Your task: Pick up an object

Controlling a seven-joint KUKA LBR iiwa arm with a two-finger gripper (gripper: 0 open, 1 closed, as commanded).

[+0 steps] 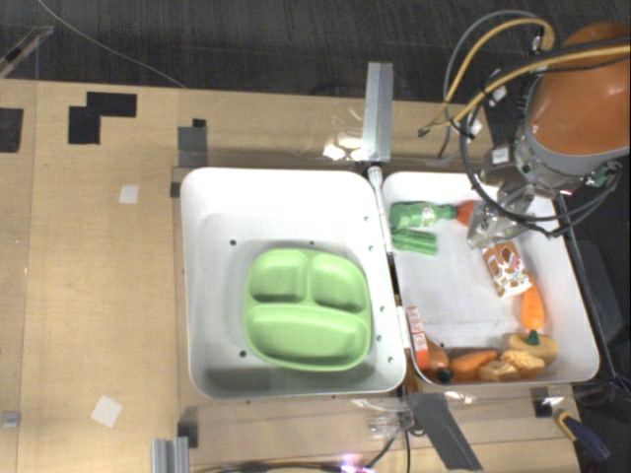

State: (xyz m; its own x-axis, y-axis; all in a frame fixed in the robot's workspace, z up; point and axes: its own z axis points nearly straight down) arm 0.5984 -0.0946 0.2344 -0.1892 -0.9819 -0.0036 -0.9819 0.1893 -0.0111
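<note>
My gripper (486, 225) hangs low over the far part of the right bin (582, 313), below the grey wrist and orange band. Just left of it lies a green bottle with an orange cap (422, 214), and a green block (416, 245) rests beside the bottle. A printed snack packet (506, 268) lies directly in front of the gripper. An orange carrot-shaped toy (532, 308) is nearer the front right. Several small orange and yellow toy foods (485, 363) are heaped along the bin's front wall.
The left bin (212, 264) holds a green divided plate (308, 308). A small red-and-white packet (415, 329) leans at the wall between the bins. Cables loop from the arm above the right bin's far edge.
</note>
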